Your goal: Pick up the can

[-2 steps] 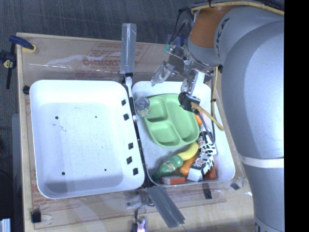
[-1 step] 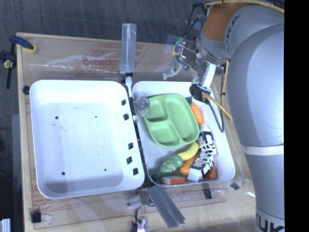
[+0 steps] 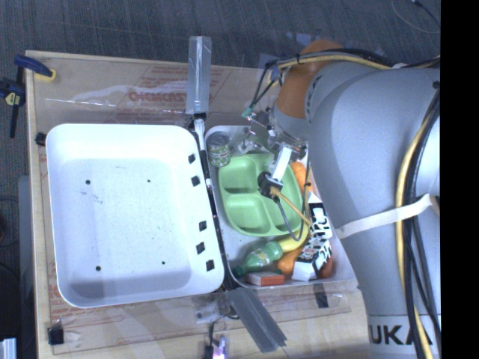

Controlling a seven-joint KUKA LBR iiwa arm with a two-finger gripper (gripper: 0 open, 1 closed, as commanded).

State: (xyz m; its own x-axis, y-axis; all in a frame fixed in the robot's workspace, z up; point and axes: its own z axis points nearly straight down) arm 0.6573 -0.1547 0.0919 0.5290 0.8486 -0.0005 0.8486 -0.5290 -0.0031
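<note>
Clearly, your silvery can (image 3: 218, 149) stands upright in the right bin's (image 3: 238, 134) far-left corner; the hand (image 3: 258, 131) hovers near it, and you cannot tell how wide it is.

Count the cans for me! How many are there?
1. The can sits in the top-left corner of the right bin, as the camera sees it, beside the green tray. The arm covers part of that bin, so another could be hidden.

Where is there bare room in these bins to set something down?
The left bin is bare across its white floor, from its outer wall to the rim beside the right bin. The right bin is crowded: can, green tray, banana, green bottle, with the arm above it.
</note>
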